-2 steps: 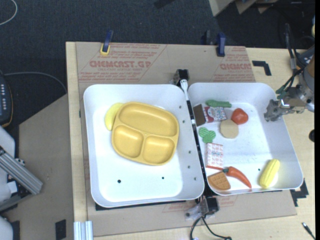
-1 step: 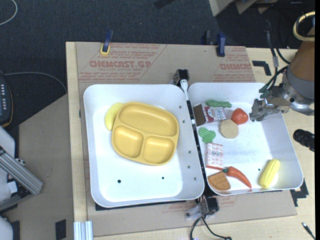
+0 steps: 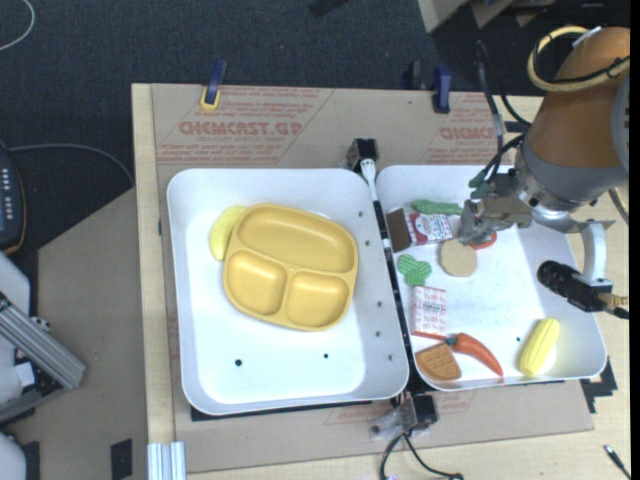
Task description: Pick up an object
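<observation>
Hovering low in the right bin [image 3: 590, 353]: gripper [image 3: 478, 230], grip state impossible to tell. Tan round cookie [image 3: 459, 260] lies flat directly beneath it, beside the green leaf toy [image 3: 413, 266]. Likely light, rigid, thin; best pinched across its rim.

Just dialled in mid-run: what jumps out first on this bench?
The big yellow tray dominates the left bin. The right bin holds the small clutter: corn, a carrot, a round cookie. The gripper sits low at that bin's far end, just above the cookie.
</observation>
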Tool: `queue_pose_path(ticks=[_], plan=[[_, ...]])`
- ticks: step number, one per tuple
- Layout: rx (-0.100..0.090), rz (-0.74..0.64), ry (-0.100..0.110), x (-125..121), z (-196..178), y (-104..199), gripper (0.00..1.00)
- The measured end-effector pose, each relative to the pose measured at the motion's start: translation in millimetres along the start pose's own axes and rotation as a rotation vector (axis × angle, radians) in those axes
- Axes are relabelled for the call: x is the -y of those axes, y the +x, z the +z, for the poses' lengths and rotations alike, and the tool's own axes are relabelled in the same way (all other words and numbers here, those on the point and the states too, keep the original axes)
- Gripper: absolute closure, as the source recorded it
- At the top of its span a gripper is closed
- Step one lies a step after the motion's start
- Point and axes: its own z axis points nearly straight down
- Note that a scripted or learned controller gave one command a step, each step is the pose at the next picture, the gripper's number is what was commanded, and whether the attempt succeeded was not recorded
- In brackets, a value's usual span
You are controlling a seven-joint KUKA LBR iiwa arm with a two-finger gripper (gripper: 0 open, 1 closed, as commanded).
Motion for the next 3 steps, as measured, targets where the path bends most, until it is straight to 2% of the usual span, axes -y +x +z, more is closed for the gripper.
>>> queue_pose_path(ticks=[1, 2, 3], plan=[[0.001, 0.001, -0.001, 2.4, -5.3, 46.6, 1.00], [0.001, 0.002, 0.001, 16.2, 1.5, 88.2, 1.00], [0.001, 0.003, 0.002, 16.1, 8.9, 124.1, 1.00]])
